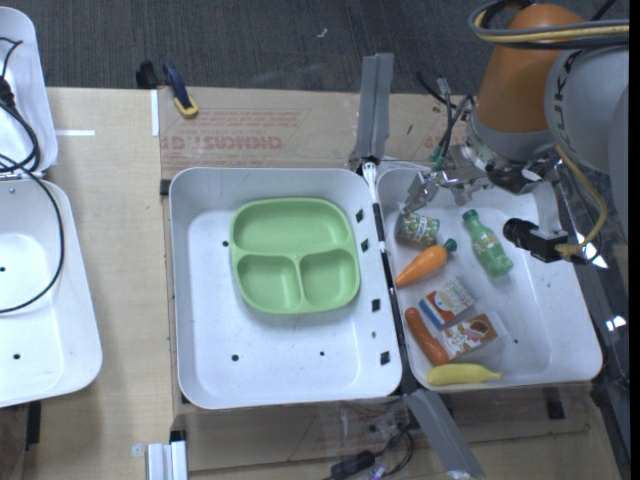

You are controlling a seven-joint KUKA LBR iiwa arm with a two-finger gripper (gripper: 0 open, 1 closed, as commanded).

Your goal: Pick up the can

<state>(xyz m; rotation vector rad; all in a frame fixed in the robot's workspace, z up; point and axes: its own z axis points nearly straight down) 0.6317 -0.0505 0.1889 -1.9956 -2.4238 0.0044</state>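
Note:
The can (417, 230) lies on its side near the back left corner of the right bin (560, 363), with a green and dark label. My gripper (440, 196) hangs just behind and above it, coming down from the orange-banded wrist. Its fingers stand open, and the left fingertip (413, 204) sits close over the can's far end. Nothing is between the fingers.
In the right bin a carrot (422, 264) lies just in front of the can, with a green bottle (487, 241), two small cartons (458, 318), a sausage (424, 336) and a banana (463, 374). The left bin (200, 368) holds a green divided plate (295, 253).

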